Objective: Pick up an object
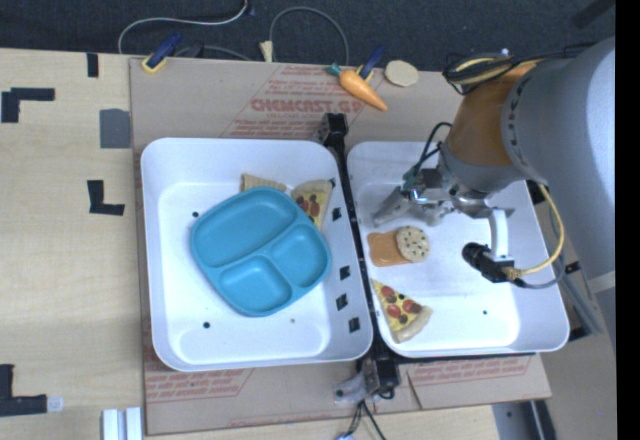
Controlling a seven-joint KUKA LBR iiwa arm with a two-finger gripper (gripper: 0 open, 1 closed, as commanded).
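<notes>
From my feed, the gripper (pixel 412 205) hangs low in the right bin (pixel 520 323), its fingers spread apart with nothing between them. Just below it lie a cookie (pixel 412 244) and an orange toast-like slab (pixel 384 248), touching each other. A pizza slice (pixel 402 310) sits nearer the bin's front left corner. In the left bin (pixel 165 228) I see a blue divided plate (pixel 259 250), with another pizza slice (pixel 314 198) peeking out from behind its far edge. A toy carrot (pixel 361 88) rests on the cardboard beyond the bins.
</notes>
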